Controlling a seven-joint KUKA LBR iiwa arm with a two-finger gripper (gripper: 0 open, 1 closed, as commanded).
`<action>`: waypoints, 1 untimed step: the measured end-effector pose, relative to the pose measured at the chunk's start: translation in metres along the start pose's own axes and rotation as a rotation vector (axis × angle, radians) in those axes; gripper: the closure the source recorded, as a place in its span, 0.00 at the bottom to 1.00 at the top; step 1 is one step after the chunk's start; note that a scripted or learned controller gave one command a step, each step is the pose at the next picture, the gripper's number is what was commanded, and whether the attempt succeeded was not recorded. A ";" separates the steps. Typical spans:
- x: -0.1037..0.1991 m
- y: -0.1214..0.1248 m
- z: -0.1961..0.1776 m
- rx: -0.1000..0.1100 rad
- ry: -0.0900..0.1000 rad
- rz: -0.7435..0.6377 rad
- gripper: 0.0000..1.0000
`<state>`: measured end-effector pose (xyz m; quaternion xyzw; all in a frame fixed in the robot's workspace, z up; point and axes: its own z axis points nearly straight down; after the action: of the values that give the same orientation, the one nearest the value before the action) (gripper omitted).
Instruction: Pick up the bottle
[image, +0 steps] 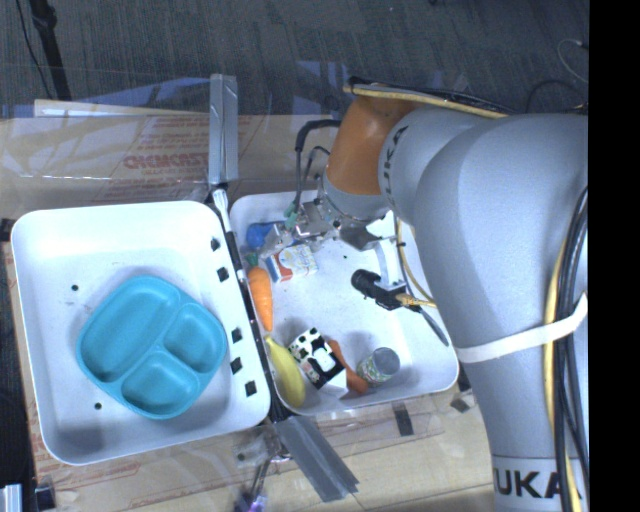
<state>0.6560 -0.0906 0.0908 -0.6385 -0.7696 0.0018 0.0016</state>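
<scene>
Tool (300, 228) low at the right bin's (425, 345) far-left corner, over small cluttered items; cannot tell its state. Bottle not identifiable: the arm (480, 220) covers much of that bin.

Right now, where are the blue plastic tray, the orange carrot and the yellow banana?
Blue plastic divided tray (150, 345), camera view: its middle ridge.
Orange carrot (261, 297), camera view: mid-body.
Yellow banana (287, 372), camera view: its curved middle.
</scene>
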 end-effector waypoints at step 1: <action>0.048 0.010 -0.102 -0.005 -0.002 -0.276 0.00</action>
<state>0.6570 -0.0417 0.1929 -0.5265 -0.8502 0.0002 -0.0003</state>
